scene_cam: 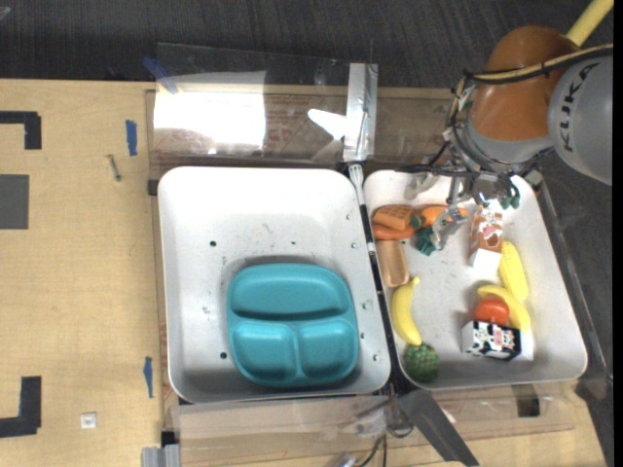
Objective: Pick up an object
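The right bin (pixel 563 295) holds several toy foods: a carrot (pixel 392 222), a tan bread stick (pixel 391 261), a banana (pixel 405 311), a broccoli (pixel 421 360), a corn cob (pixel 513 269), a tomato (pixel 493 309), a cow-patterned carton (pixel 492 340) and an orange-and-white packet (pixel 486 233). My gripper (pixel 465 200) hangs over the far end of this bin, just right of the carrot and left of the packet, under the orange wrist band. I see no object lifted by it.
In the left bin (pixel 185 261) lies a teal divided plate (pixel 290 321) toward the near side. A clear plastic sheet (pixel 253 115) and a metal divider strip (pixel 359 115) stand behind the bins. The brown bench (pixel 68 290) stretches to the left.
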Motion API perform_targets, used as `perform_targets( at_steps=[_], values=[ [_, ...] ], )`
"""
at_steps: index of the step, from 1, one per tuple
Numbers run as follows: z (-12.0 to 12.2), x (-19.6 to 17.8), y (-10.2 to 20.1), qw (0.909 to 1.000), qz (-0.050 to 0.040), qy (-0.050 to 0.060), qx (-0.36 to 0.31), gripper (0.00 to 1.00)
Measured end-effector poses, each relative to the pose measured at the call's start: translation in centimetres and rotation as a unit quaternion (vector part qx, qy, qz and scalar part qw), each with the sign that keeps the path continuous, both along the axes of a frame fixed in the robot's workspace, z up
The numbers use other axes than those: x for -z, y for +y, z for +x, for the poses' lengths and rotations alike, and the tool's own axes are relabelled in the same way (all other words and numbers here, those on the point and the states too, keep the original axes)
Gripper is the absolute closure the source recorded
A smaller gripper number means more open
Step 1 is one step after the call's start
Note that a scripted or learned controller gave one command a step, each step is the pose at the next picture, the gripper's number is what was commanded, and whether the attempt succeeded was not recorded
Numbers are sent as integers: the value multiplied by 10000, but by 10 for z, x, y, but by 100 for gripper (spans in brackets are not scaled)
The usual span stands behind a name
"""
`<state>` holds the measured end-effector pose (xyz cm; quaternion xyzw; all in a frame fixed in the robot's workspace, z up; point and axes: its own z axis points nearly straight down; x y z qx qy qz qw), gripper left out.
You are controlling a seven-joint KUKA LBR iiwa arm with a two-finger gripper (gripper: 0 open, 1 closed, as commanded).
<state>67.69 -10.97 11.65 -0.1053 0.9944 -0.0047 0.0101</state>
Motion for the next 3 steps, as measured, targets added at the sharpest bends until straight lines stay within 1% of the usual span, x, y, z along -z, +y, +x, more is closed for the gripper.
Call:
perform_targets(
  at_steps=[1, 2, 3],
  values=[
    [-50, 29, -105, 9992, 28, 70, 397, 0],
    [-61, 29, -43, 9978, 57, 65, 652, 0],
    [-58, 15, -44, 9978, 45, 0, 655, 100]
  ],
)
